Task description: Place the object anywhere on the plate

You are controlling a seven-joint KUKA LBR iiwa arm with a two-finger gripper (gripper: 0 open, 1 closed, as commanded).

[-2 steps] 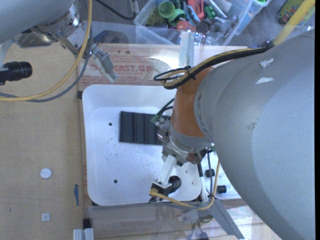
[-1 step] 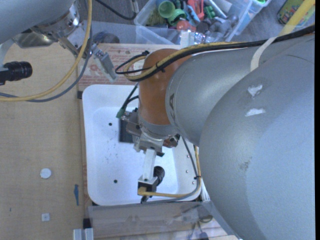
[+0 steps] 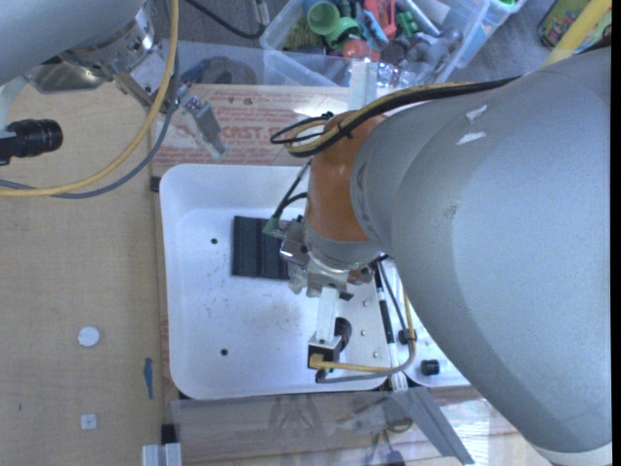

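The grey arm (image 3: 505,260) reaches in as a broad, smooth bulk. It bends down through its orange band (image 3: 330,197) so that the wrist points steeply into the white bin (image 3: 184,260). The pincer (image 3: 309,278) hangs low over the bin floor beneath the wrist's metal collar. From this angle the collar hides it, so I cannot tell how far it is open or whether it grips anything.

Just beside the pincer, on the side away from the arm's bulk, lies a black slab (image 3: 257,249). It is flat, matte and rectangular, and ribbed with parallel grooves. It rests on the bin floor, and its nearer edge disappears under the wrist. Its long axis seems to run along the grooves, from the bin's far wall toward its near wall, though the hidden edge leaves that uncertain.

The bin is shallow, smooth plastic with rounded corners and a few dark specks on its floor. It sits on the brown table (image 3: 78,260). Beyond the pincer, past the bin's far wall, stands a clear plastic tub (image 3: 291,47) holding colourful toys.
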